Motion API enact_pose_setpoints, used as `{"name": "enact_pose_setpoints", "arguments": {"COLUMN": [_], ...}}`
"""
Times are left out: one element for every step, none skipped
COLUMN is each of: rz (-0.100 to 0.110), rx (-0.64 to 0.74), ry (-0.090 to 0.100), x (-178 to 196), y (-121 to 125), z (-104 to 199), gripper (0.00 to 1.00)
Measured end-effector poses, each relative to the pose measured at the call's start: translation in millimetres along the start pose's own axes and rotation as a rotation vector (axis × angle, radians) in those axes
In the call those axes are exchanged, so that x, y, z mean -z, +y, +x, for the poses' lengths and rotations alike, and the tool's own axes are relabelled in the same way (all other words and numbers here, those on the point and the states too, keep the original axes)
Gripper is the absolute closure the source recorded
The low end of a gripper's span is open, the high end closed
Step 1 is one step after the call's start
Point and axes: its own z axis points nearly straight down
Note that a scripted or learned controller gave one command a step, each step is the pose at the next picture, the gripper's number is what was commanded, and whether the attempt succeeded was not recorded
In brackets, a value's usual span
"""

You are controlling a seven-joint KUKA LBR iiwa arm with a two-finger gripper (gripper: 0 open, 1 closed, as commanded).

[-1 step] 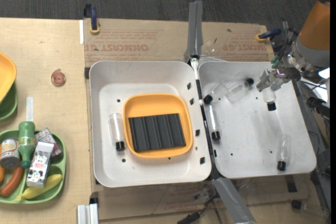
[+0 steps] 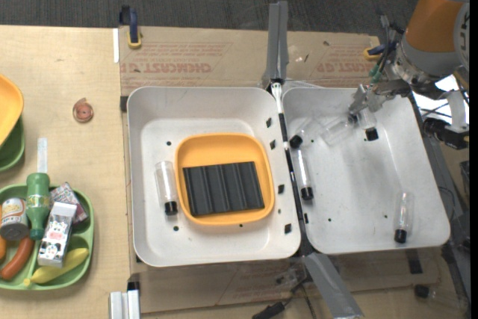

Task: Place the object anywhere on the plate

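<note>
An orange plate (image 2: 224, 149) lies in the left bin (image 2: 149, 116), and a dark ridged rectangular block (image 2: 223, 187) rests flat on it. A clear tube with a black cap (image 2: 165, 188) lies just left of the plate on the bin floor. My gripper (image 2: 364, 104) hangs over the far part of the right bin (image 2: 426, 183), well away from the plate. A clear tube (image 2: 334, 131) lies just below and left of the gripper. Whether the gripper touches it is unclear.
The right bin also holds a clear tube (image 2: 303, 174) along its left wall, another (image 2: 402, 217) near the front right, and a small black piece (image 2: 370, 134). Off to the left stands a green tray of toy food (image 2: 45, 235). A metal divider (image 2: 277, 41) runs between the bins.
</note>
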Motion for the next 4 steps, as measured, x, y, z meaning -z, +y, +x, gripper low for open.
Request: {"name": "enact_pose_setpoints", "arguments": {"rz": [0.000,-0.001,-0.002,-0.002], "rx": [0.000,0.064,0.111,0.245], "ry": [0.000,-0.001,-0.001,-0.001], "x": [0.1,35.2,33.1,36.8], "y": [0.1,9.0,4.6,5.5], "z": [0.0,-48.4,-82.9,-81.6], "gripper": [0.00,0.00,0.00,0.00]}}
